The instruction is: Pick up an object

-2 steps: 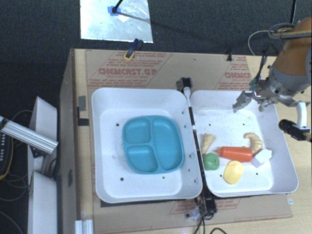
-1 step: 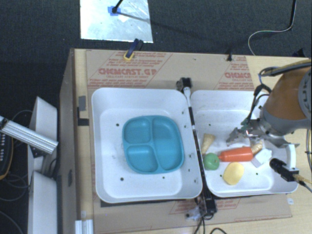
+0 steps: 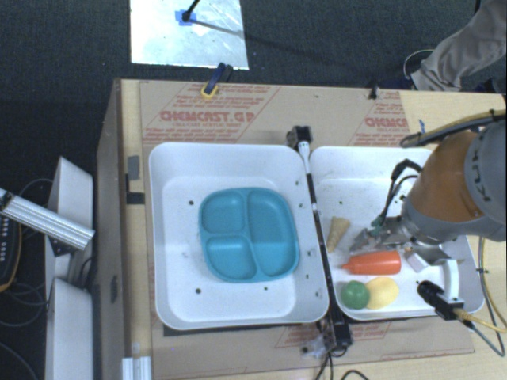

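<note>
The right bin holds an orange carrot lying flat, with a green ball and a yellow lemon-like piece just in front of it near the bin's front wall. A small tan cone lies to the carrot's upper left. My gripper hangs low over the bin, directly behind the carrot and to the right of the cone. Its metal tips sit just above the carrot's top edge. Nothing shows between them.
The left bin holds a blue divided plate at its middle. A black divider bar runs between the bins. My grey and orange arm covers the right bin's right side. Brown cardboard lies behind both bins.
</note>
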`<state>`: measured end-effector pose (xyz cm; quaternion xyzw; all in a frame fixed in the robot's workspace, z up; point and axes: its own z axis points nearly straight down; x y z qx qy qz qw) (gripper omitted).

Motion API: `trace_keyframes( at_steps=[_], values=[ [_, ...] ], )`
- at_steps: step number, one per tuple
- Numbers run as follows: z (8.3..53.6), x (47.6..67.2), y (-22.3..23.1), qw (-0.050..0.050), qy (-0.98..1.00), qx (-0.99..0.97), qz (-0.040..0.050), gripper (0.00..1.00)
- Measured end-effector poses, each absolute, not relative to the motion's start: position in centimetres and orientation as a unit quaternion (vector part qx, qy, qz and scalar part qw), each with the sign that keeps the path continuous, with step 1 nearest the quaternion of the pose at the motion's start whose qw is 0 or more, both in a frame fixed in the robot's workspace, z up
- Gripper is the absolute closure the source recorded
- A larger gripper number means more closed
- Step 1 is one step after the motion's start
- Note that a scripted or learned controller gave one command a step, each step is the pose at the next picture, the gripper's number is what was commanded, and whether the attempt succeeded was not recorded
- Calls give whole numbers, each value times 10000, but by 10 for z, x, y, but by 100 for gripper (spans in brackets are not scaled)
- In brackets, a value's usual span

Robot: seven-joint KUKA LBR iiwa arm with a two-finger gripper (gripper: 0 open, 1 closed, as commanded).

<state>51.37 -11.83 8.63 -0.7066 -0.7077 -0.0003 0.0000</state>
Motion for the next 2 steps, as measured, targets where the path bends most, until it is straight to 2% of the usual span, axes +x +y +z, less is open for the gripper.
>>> trace_keyframes(
  at_steps=[1, 2],
  values=[
    [84, 487, -134, -4, -7075, -7067, -4, 0],
    [95, 489, -134, -21, -7079, -7063, -21, 100]
  ],
)
